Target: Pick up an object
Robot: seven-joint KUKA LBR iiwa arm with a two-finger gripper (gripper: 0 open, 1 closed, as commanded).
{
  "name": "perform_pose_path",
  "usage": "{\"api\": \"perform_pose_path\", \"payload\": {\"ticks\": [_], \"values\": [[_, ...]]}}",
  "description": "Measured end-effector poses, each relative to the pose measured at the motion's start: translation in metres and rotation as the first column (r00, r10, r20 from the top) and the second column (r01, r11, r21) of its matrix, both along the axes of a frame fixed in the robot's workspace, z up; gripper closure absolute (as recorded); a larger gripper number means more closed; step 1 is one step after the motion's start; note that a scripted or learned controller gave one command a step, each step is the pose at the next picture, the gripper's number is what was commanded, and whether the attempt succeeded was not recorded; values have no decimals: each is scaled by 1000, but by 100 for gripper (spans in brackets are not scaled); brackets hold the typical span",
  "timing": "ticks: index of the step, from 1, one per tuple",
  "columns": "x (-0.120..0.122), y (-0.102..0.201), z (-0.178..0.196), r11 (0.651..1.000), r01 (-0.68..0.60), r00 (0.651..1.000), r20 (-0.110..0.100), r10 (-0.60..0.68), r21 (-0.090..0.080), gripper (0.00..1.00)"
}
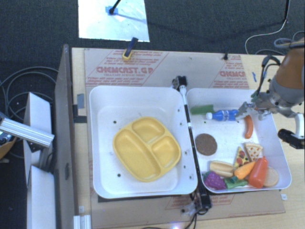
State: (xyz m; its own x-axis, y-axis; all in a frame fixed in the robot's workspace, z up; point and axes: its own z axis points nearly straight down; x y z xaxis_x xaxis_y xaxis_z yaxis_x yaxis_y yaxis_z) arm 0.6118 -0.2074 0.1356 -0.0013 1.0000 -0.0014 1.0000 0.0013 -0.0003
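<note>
Toy food is lying scattered in the right bin (286, 173), most of it crowding the near edge: a hot dog bun (222, 168), purple grapes (214, 180), an orange carrot (246, 170), a red pepper (259, 172), a pizza slice (253, 151) and a pale round cracker (271, 177) are sitting close together, several of them touching. A brown round patty (206, 144) is resting apart from that heap, nearer the bin's middle. Toward the far side, a green piece (202, 109) is lying just beside a small bottle with a blue label (224, 114), and a red sausage (248, 126) is lying to their right. The gripper (257, 108) is hanging over the far right part of this bin, close to the bottle's end and just above the sausage; whether it is spread or closed cannot be told. A yellow divided plate (147, 148) is sitting in the left bin (102, 128).
</note>
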Motion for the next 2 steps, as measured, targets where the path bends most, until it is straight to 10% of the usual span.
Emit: {"api": "perform_pose_path", "payload": {"ticks": [1,2], "values": [[-13,1,-54,1000,0,1000,-2,0,2,0],[-11,1,-40,1000,-1,1000,5,1,0,100]]}}
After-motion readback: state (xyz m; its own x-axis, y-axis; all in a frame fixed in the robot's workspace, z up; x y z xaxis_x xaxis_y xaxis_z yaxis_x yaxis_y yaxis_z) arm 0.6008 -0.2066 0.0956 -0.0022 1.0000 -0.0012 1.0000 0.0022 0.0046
